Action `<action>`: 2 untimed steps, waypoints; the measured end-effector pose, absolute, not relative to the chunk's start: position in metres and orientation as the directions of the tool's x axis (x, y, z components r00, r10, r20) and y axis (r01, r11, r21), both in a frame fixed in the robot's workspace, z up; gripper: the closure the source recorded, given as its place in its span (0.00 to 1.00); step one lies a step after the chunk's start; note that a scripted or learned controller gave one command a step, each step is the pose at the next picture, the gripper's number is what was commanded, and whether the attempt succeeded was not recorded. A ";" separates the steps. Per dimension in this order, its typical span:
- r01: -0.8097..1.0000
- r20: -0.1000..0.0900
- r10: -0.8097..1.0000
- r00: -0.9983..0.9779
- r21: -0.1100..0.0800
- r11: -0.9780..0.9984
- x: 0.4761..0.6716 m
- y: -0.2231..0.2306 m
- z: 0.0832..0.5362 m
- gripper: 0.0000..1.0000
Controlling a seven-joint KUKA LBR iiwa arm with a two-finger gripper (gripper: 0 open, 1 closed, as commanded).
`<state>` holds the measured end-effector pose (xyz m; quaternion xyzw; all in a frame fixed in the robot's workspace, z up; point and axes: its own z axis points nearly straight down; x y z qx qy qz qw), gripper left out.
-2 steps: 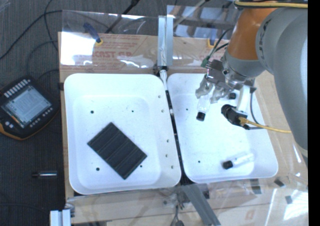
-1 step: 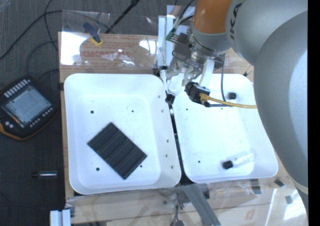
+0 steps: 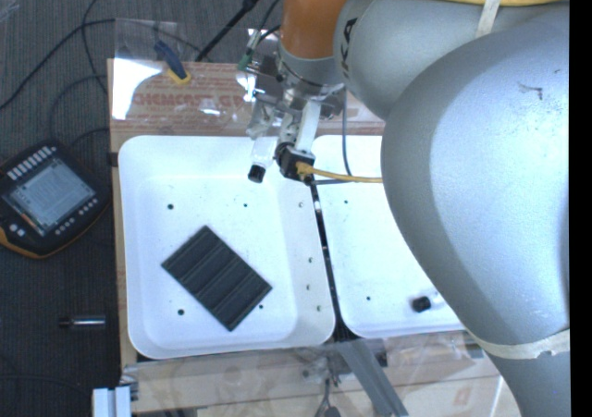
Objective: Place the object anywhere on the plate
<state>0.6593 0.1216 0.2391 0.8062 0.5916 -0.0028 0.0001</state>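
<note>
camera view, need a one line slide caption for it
KUKA arm's tool poised over the left bin above the dark ribbed plate, with a small dark object in the right bin.

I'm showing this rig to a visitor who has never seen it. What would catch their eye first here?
First the huge grey arm with its orange band, filling the right side and covering much of the right bin. Next, the dark ribbed rectangular plate lying at a slant in the left bin. Then the end effector hanging over that bin's far right corner, and a small dark object near the right bin's front.
</note>
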 end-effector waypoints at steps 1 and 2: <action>0.933 -0.002 0.933 -0.360 -0.001 0.360 0.669 0.207 0.343 1.00; 0.793 -0.003 0.793 -0.610 0.000 0.610 0.669 0.221 0.434 1.00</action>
